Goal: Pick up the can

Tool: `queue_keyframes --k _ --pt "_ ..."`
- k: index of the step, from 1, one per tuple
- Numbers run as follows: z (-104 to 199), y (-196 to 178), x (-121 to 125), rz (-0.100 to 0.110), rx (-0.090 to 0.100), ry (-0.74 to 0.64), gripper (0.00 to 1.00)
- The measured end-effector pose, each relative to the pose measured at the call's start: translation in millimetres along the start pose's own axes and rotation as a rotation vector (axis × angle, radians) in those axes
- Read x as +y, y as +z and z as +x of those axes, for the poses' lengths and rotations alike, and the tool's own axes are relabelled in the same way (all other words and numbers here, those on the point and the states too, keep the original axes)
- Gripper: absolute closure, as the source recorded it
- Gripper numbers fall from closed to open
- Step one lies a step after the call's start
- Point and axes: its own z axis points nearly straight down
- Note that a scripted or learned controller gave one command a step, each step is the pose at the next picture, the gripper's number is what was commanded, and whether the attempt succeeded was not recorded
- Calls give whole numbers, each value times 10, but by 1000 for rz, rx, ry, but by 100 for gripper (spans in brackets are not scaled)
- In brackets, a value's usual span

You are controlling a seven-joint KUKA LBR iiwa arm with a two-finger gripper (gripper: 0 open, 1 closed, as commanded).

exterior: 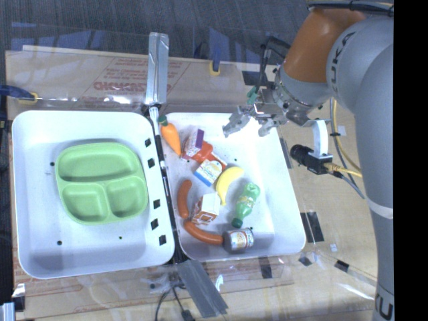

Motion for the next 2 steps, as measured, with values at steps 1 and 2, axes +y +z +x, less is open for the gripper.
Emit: queue_keyframes --k 1,2 --pt "77 -2004 74 -5 -1 192 0" --pt "-215 -2002 411 -2 -1 227 0"
